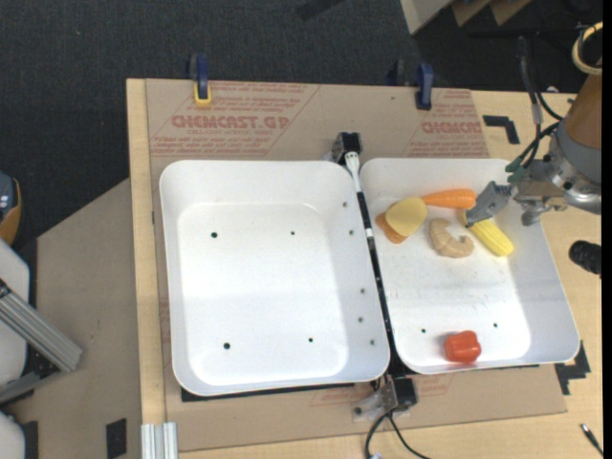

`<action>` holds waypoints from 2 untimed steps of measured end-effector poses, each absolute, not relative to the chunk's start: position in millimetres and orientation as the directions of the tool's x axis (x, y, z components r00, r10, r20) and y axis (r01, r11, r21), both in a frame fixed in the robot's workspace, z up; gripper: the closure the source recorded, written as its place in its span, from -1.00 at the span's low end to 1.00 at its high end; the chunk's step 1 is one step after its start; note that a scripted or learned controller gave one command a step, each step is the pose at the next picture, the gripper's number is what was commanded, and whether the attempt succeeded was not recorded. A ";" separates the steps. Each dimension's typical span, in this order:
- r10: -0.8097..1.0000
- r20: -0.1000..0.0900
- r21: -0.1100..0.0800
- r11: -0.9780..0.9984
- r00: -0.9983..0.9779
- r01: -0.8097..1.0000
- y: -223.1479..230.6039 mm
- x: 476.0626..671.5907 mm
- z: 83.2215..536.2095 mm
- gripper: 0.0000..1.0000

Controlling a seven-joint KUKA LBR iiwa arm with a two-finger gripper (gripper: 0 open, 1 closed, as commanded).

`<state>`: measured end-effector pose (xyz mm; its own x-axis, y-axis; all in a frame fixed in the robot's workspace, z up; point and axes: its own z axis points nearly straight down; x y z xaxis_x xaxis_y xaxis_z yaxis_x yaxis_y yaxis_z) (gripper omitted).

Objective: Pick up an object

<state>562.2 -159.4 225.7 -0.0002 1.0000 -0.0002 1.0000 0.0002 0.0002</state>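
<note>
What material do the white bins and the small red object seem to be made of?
The white bins look like thin moulded plastic, smooth and slightly glossy, with rounded corners. The red object looks like glossy plastic, probably a toy pepper or tomato; its material cannot be confirmed.

Two white bins point(258, 185) dotted with small black spots sit on a tan board point(316, 118) with faded red lettering and blue clamps point(200, 68), the right bin holding an orange carrot point(449, 199), yellow corn point(491, 238), a beige piece point(450, 240) and a red pepper point(462, 347)
</note>
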 end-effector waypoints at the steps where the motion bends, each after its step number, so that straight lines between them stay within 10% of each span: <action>1: 1.000 -0.005 0.010 0.006 -0.006 1.000 -100.7 588.2 82.7 -1.00; 2: 1.000 -0.002 0.006 0.003 -0.003 1.000 -101.8 639.0 85.3 -1.00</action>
